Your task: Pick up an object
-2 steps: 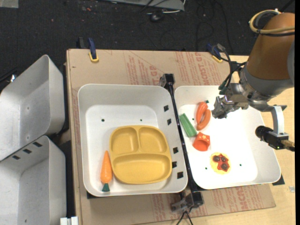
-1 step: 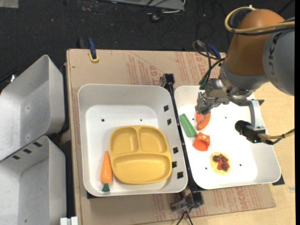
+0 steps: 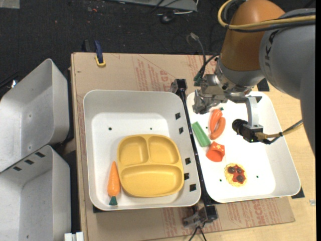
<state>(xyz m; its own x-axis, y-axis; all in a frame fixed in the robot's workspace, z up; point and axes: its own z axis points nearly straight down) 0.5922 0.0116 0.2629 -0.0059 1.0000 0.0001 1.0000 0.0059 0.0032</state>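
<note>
My claw (image 3: 204, 106) hangs over the far left corner of the right white bin (image 3: 281, 134), grip state unreadable; approach step, so next I drop onto the orange-red sausage-shaped toy (image 3: 216, 123) just beside it.

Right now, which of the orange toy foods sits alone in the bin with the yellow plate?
The carrot, lying beside the yellow divided plate in the left bin. The other orange pieces, the hot dog and small wedge, lie in the right bin.
</note>
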